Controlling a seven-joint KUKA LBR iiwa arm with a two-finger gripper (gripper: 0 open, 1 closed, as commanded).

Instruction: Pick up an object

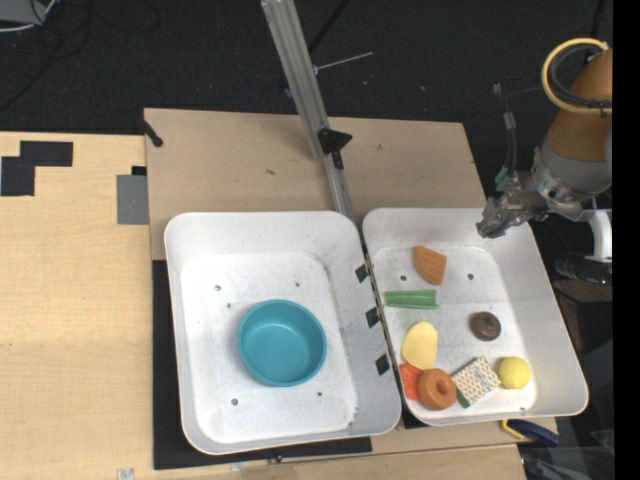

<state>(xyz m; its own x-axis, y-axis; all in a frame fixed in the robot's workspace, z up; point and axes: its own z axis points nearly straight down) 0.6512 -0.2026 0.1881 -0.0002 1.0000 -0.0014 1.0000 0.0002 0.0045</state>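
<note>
Objs [437, 388] in R bin [560, 368], gripper [497, 220] above.

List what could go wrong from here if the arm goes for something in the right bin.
1. The orange ring, red piece, patterned block and yellow lemon-like piece crowd the near edge of the right bin, so a descent there may nudge neighbours or pinch two things.
2. The green stick lies flat and thin; fingers might slide over it.
3. The gripper hovers over the bin's far rim, which a straight drop could strike.
</note>
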